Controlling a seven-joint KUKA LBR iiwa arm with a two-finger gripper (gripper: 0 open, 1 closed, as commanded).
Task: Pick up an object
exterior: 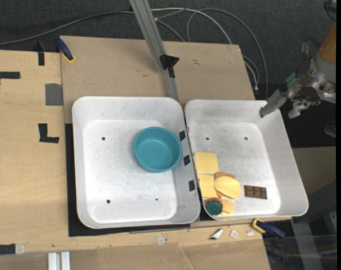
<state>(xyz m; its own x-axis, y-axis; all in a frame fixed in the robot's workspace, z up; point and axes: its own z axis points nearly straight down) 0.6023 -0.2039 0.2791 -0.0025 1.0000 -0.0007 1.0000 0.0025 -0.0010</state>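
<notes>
Yellow blocks (pixel 206 163) crowd brown chocolate bar (pixel 255 192); gripper (pixel 282 103) well apart.

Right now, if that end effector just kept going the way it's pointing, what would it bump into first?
Probably the right bin: the end effector hangs by its far right corner, angled down-left toward the speckled floor. Its height is hard to judge, so it might meet the rim first.

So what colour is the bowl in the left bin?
Teal blue; the bowl shows clearly in the camera view.
</notes>
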